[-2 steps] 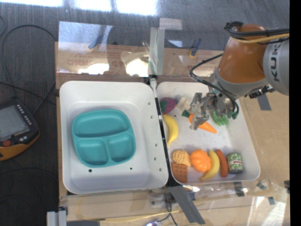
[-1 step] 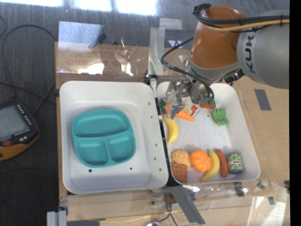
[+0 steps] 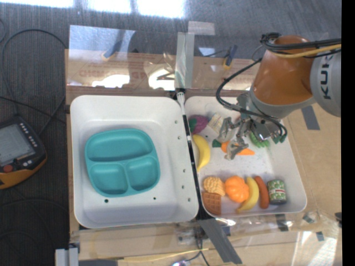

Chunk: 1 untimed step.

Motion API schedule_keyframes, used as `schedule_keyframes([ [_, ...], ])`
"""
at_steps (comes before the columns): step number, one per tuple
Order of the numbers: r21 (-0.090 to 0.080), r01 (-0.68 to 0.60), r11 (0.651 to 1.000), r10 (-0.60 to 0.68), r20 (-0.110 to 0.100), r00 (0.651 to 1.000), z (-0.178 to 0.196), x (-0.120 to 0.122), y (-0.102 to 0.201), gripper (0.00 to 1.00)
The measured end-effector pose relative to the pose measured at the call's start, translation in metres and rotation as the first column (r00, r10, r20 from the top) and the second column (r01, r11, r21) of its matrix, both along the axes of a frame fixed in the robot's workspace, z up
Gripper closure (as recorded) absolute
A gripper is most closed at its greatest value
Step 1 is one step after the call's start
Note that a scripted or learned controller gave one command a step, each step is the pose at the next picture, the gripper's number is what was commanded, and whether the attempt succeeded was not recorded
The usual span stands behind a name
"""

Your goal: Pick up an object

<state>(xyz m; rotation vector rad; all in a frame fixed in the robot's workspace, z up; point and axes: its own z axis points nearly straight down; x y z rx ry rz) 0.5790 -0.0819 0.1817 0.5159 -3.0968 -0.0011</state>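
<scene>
My gripper (image 3: 235, 139) hangs low over the upper middle of the right bin (image 3: 293, 173), with its fingers open and nothing visible between them. Just beneath and to its right lies a small orange carrot (image 3: 246, 152), with a green piece (image 3: 260, 143) beside it. A yellow banana (image 3: 203, 151) rests against the bin's left wall, and a purple and green item (image 3: 198, 123) sits above it. Along the front of the bin lie a waffle-like piece (image 3: 212, 195), an orange pumpkin (image 3: 237, 188), a second banana (image 3: 250, 196), a red sausage (image 3: 262, 192) and a small can (image 3: 277, 192).
The left bin (image 3: 89, 115) holds a teal divided plate (image 3: 122, 160). The arm's orange band (image 3: 282, 76) looms over the right bin's back right corner. A black cable (image 3: 224, 90) loops by the wrist. A handheld pendant (image 3: 19, 148) lies off the bench at far left.
</scene>
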Motion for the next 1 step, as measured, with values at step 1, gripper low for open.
schedule_keyframes([
  [1, 0.002, 0.149, 0.989, -0.149, 0.003, 0.989, 0.0226, 0.0427, 0.0677, 1.0],
])
